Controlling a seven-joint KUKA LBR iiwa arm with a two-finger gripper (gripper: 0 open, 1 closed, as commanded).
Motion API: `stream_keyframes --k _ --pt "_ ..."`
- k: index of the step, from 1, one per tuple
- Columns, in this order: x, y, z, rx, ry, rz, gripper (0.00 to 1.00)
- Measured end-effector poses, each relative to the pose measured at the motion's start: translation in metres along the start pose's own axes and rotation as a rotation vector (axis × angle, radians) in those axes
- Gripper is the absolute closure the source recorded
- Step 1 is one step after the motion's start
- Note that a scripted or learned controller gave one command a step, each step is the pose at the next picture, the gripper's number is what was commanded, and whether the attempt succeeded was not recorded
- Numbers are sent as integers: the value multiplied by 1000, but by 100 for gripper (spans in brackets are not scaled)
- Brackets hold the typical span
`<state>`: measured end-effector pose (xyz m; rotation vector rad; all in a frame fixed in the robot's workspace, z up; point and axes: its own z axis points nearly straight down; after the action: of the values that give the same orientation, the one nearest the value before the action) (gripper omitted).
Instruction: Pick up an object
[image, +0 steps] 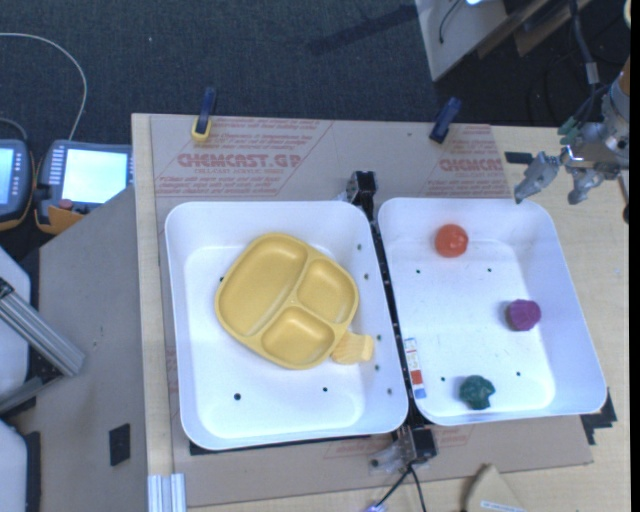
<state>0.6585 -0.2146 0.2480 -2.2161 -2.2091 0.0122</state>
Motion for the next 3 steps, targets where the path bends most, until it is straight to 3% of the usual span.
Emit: stream_keyframes --k 1,3 --pt "1 2 -9 -14 -4 -3 0" --pt "6 -8 87 -8 -2 -3 0"
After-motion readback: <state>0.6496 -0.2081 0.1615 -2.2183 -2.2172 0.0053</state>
